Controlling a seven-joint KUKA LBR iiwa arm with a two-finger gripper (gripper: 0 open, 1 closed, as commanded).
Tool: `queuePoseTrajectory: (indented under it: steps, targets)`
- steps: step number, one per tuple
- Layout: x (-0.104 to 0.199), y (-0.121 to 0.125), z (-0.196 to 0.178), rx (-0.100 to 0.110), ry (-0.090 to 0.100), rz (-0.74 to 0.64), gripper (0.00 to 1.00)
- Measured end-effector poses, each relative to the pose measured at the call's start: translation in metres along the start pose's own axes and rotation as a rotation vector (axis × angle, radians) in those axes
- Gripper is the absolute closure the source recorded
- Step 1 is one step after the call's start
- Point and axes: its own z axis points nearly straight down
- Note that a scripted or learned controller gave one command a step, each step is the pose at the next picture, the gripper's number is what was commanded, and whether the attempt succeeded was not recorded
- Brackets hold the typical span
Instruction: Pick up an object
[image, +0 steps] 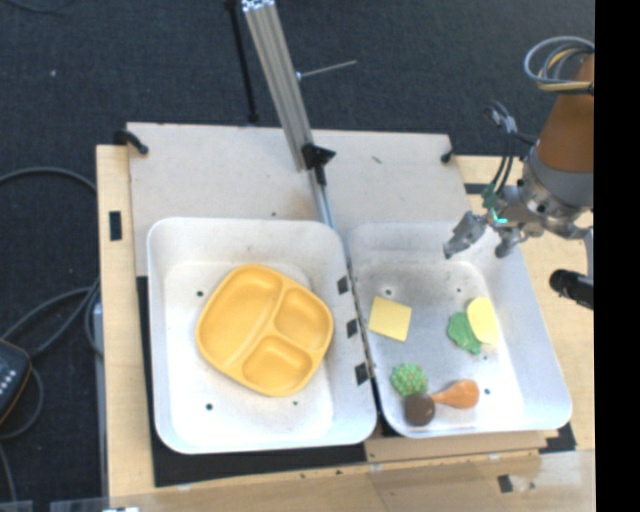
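Objects are lying well below the gripper, which is hovering spread open and empty; nearest, a yellow piece is overlapping a green one, risking a double grab.

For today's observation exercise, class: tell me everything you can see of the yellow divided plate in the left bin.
The yellow divided plate looks like smooth moulded plastic, a rounded square with three compartments, one long and two smaller. It lies flat, right side up, turned at an angle, near the middle of the left bin. Its compartments hold nothing, and it touches just the bin floor.
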Motion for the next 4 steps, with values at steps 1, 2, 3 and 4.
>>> queuePoseTrajectory:
  steps: [1, 2, 3, 4]
  targets:
    - [0.004, -0.002, 0.062, 0.006, 0.001, 0.002, 0.00]
    - [0.011, 0.000, 0.121, 0.006, 0.001, 0.000, 0.00]
    - [0.010, 0.000, 0.146, 0.003, 0.000, 0.002, 0.00]
    - [0.009, 0.002, 0.132, -0.002, -0.001, 0.004, 1.00]
